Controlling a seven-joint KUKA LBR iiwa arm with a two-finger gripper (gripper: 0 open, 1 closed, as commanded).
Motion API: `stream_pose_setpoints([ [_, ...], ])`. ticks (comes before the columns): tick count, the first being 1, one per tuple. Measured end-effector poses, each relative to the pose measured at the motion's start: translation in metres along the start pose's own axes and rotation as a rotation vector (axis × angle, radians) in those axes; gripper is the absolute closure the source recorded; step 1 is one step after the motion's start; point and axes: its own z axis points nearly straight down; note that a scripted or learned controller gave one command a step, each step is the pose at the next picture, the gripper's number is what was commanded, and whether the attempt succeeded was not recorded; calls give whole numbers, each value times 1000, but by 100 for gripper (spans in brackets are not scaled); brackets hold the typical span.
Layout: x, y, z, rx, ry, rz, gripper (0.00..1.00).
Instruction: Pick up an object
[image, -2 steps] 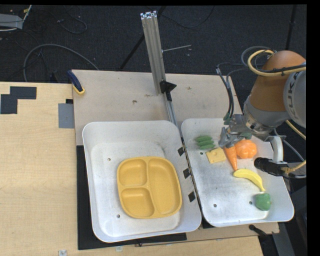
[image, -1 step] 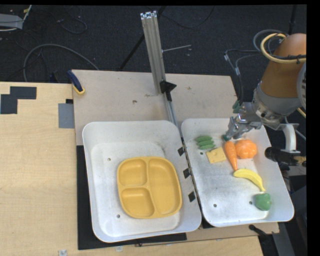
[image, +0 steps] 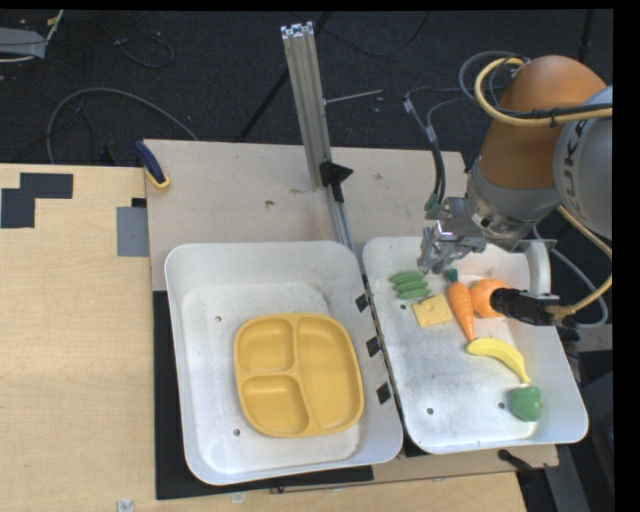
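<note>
Nearest my camera sits the yellow three-compartment plastic plate (image: 298, 374) in the left white bin (image: 200, 290), well apart from the two-finger gripper (image: 438, 258), which hangs over the far end of the right white bin (image: 470, 420). I cannot tell whether its jaws are spread or closed from this angle; I see nothing between them. Just below the jaws lies the small green plastic pea pod (image: 408, 284), and a little further toward me the flat yellow cheese-like square (image: 432, 312). Beside these, on the arm's side of the jaws, rest the orange plastic carrot (image: 461, 308), a rounded orange toy (image: 487, 297), then the yellow plastic banana (image: 497, 355) and a green rounded toy (image: 526, 402) closer to me. I judge the pea pod the likeliest target: light, stiff, smooth and probably slippery, so I would pinch it across its narrow width at the middle.
</note>
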Motion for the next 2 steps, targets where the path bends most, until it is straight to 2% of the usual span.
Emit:
stream_pose_setpoints([
  [2, 122, 19, 9, 1, 1, -1, 100],
])
